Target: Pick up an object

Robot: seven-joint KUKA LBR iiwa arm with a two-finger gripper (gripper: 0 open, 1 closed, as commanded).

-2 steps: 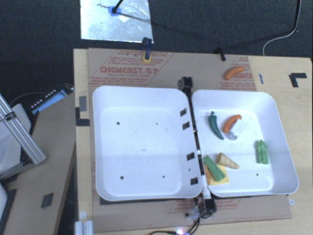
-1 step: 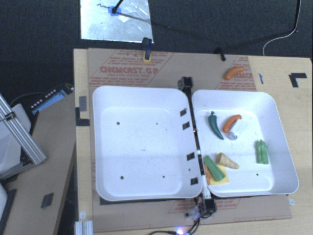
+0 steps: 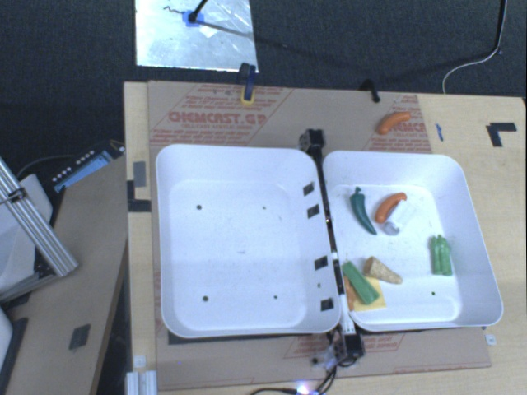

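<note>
White right bin (image 3: pixel 469 212) holds 6 small items, the grey one (image 3: pixel 389 229) too blurred to identify.

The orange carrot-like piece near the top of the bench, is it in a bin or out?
Out. The orange piece lies on the brown board, beyond the far rim of the right bin.

A dark carpeted floor (image 3: pixel 370 23) lies beyond the bench, with a shiny, foil-like square sheet (image 3: pixel 195 21) on it and a thin white cable (image 3: pixel 478 56) curving at the upper right. The bench top (image 3: pixel 272 109) is a tan board printed with red lettering. At the left stand a paler wooden surface (image 3: pixel 74 303) and what may be an aluminium frame rail (image 3: pixel 33 220).
</note>
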